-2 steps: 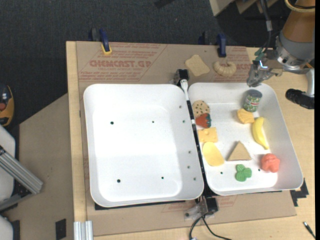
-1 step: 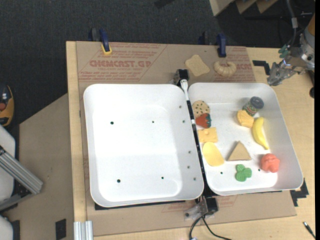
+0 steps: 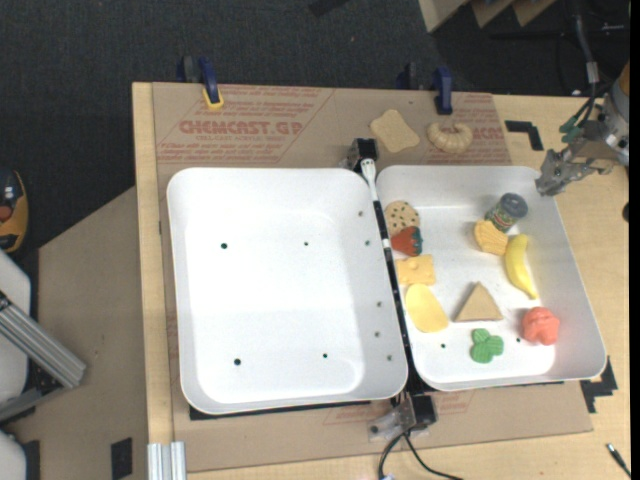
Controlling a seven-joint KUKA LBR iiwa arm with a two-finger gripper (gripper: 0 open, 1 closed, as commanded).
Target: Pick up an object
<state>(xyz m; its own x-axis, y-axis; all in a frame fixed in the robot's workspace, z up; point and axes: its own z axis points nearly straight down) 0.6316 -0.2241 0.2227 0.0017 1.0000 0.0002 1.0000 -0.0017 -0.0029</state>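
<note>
Green toy (image 3: pixel 486 346), red one (image 3: pixel 539 325), banana (image 3: pixel 518 265) in right bin (image 3: pixel 580 308) — all well below-left of claw (image 3: pixel 556 178), grip state untellable — could snag the rim descending.

Two bins (image 3: pixel 200 268), eleven toy foods (image 3: pixel 519 265)

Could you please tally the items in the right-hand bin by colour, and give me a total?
Yellow: 4, namely banana, block, cheese-like square, oval piece
Red or pink: 2, a strawberry-like piece and a pink lump
Tan or brown: 2, a cookie and a wedge
Green: 1
Grey-topped jar: 1
Total: 10
</note>
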